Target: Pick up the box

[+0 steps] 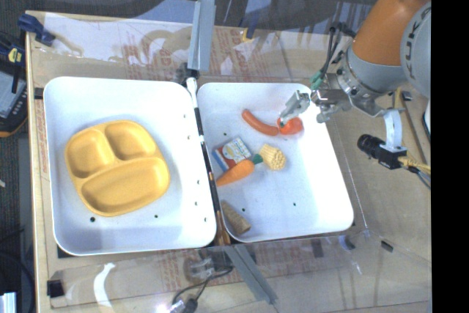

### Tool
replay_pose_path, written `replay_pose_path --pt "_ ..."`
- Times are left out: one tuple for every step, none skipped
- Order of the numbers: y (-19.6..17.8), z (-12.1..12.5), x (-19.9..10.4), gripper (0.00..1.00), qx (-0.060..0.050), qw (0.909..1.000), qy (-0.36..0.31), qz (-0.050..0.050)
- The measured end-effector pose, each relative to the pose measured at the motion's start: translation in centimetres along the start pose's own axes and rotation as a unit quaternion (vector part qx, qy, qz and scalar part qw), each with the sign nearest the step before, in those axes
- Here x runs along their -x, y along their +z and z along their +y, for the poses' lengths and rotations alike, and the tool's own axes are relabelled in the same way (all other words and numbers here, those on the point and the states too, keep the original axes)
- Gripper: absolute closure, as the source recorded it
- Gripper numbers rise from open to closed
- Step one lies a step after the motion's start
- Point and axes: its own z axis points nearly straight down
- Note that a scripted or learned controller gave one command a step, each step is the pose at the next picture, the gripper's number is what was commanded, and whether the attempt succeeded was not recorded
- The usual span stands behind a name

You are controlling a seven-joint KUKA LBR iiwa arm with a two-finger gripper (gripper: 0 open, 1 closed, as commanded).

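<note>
The box is small, with a white, orange and blue printed face, and lies left of centre in the right bin. A carrot touches its lower edge and a corn cob lies just to its right. My gripper hangs over the upper right part of that bin, right above the red end of an orange sausage. It stands well up and to the right of the box, with nothing visibly held.
A brown bread-like piece lies near the right bin's front left corner. The left bin holds a yellow divided plate. A ridge where the two bins meet runs just left of the box.
</note>
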Motion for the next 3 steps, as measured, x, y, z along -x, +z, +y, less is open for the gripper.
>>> replay_pose_path --pt "5.8 5.7 -5.5 0.00 0.001 0.9932 -0.117 0.000" --pt "15.4 2.0 -7.9 0.00 0.002 0.9898 -0.143 -0.001" --pt "14.4 2.1 -7.8 1.00 0.001 0.9893 -0.146 -0.002"
